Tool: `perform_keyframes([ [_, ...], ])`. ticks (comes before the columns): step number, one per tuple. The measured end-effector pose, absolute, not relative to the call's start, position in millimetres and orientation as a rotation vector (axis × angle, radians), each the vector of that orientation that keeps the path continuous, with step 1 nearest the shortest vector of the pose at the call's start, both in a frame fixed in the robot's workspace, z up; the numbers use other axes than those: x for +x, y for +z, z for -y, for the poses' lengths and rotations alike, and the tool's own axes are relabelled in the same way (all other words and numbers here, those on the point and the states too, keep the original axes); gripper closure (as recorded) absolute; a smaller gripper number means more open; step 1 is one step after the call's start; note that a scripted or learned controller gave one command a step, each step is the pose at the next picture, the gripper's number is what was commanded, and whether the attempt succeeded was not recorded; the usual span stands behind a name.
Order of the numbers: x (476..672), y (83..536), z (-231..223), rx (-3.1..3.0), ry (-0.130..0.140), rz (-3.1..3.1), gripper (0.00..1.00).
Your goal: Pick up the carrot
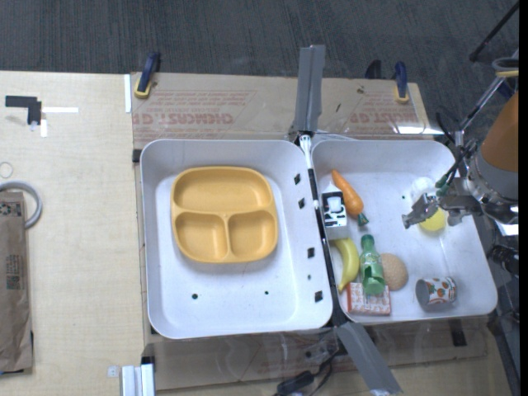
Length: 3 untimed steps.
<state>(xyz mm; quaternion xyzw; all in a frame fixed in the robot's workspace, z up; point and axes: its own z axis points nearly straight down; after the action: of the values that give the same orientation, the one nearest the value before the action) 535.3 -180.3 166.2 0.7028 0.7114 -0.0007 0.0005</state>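
The carrot, orange with a green stub at its lower end, lies slanted at the upper left of the right bin, next to the divider. My gripper hangs over the right side of that bin, well to the right of the carrot and apart from it. It sits just left of a yellow lemon. Nothing shows between its fingers.
A yellow three-part plate lies in the left bin. The right bin also holds a black-and-white card, a banana, a green bottle, a tan round, a red-white box and a small can.
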Motion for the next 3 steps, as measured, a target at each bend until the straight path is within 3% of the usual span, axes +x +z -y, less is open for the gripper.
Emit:
perform_keyframes([
  [1,539.0,144,93,2.024,-0.003,-2.406,0.00],
  [2,543.5,197,139,2.056,-0.003,-2.375,0.00],
  [3,543.8,205,139,2.055,-0.005,-2.376,1.00],
])
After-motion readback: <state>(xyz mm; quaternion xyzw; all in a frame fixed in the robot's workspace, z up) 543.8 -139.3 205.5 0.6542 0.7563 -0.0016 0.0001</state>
